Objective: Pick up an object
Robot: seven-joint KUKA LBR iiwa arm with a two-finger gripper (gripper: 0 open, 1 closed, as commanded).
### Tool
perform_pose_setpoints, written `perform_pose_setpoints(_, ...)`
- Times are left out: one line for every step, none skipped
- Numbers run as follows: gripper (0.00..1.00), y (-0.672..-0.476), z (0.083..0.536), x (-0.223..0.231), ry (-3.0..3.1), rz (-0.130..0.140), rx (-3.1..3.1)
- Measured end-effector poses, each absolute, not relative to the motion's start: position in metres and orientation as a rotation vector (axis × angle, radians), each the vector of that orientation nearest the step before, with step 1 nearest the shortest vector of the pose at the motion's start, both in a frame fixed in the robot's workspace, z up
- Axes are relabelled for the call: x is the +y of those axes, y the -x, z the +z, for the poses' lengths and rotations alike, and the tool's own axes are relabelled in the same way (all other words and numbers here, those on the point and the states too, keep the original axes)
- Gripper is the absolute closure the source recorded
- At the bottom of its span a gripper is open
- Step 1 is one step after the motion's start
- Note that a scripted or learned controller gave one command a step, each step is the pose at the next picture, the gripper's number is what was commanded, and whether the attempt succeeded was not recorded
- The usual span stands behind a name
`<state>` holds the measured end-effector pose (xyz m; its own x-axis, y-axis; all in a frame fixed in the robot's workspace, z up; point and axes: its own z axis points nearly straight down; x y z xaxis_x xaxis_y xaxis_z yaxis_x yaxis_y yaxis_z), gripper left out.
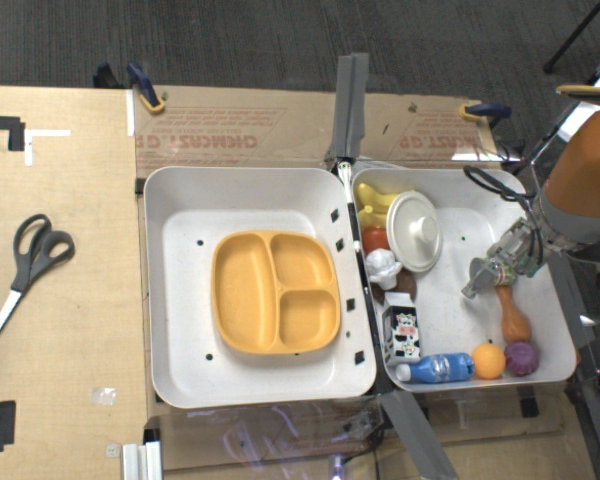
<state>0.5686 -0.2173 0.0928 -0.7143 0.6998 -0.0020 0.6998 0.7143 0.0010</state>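
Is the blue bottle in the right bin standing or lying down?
Lying down. The blue bottle rests on its side along the near wall of the right bin, white cap pointing left, beside the orange ball.

Brown wooden pestle-like obj (513, 313) lies tilted in rt bin, near orange ball (488, 360) & purple ball (521, 358).

We read this as a robotics lab: pale plywood bench (60, 368), brown cardboard sheet (240, 128) held by blue-and-yellow spring clamps (146, 86), black tape corner marks (6, 128), two shallow white plastic bins (170, 298) of test objects, dark carpet floor (230, 18).
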Motion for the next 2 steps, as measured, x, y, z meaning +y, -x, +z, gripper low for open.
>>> perform_pose_setpoints(0.00,-0.498,0.092,-0.222,-1.368,-0.001,2.826)
perform_pose_setpoints(0.00,-0.479,0.092,-0.159,-1.362,0.001,2.829)
